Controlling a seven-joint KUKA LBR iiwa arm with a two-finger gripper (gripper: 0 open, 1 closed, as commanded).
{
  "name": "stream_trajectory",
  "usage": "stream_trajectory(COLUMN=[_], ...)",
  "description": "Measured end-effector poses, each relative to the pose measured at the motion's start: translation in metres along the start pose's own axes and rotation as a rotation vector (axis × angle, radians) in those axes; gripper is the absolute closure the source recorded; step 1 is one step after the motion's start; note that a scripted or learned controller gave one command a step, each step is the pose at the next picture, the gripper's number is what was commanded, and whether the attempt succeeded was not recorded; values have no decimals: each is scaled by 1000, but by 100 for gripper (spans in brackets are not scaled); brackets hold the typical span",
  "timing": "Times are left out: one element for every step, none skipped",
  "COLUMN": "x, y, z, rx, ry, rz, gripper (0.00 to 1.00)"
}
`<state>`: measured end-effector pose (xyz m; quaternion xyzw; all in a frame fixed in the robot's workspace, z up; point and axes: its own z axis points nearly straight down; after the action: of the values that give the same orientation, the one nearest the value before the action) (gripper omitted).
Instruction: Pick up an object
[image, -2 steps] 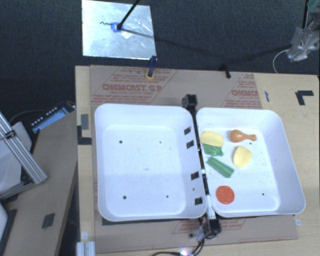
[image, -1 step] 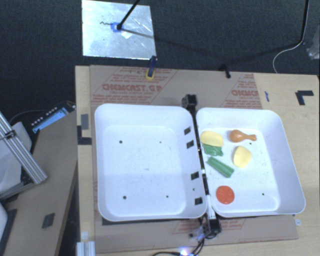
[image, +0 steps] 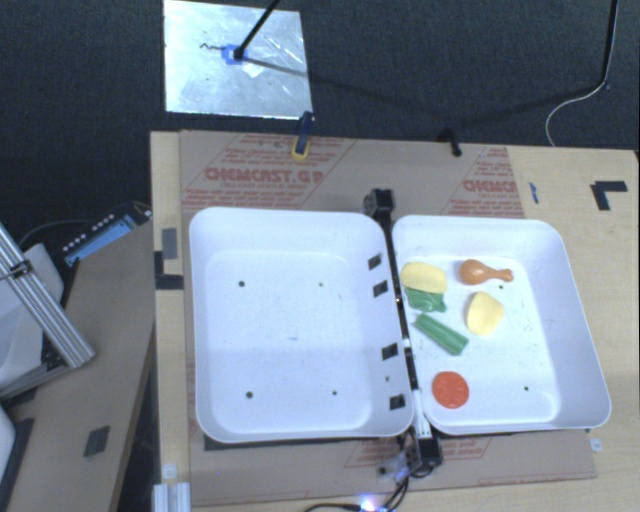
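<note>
The right bin (image: 560, 300) holds several toy foods. A yellow piece on a green leaf (image: 423, 280) lies near its left wall. An orange-brown drumstick (image: 483, 271) rests beside it to the right. Below the drumstick lies a pale yellow wedge (image: 485, 313). A green cucumber-like stick (image: 441, 333) lies slanted at the bin's middle left. A flat red disc (image: 450, 389) sits near the front.
The left bin (image: 290, 330) lies beside the right one, joined by black clips (image: 381, 289) along the shared edge. Both rest on a cardboard sheet (image: 260, 175). A shiny metal plate (image: 237, 60) lies at the back. An aluminium frame (image: 40, 310) stands at the left.
</note>
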<state>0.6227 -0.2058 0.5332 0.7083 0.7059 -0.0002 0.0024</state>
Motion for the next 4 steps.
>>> stream_trajectory(x=[0,0,0,0], y=[-8,-18,-25,-36], z=[-2,-2,-2,-2], rx=[0,0,0,0], ry=[2,2,3,3], rz=[-5,-5,-5,-5], gripper=[100,100,100,100])
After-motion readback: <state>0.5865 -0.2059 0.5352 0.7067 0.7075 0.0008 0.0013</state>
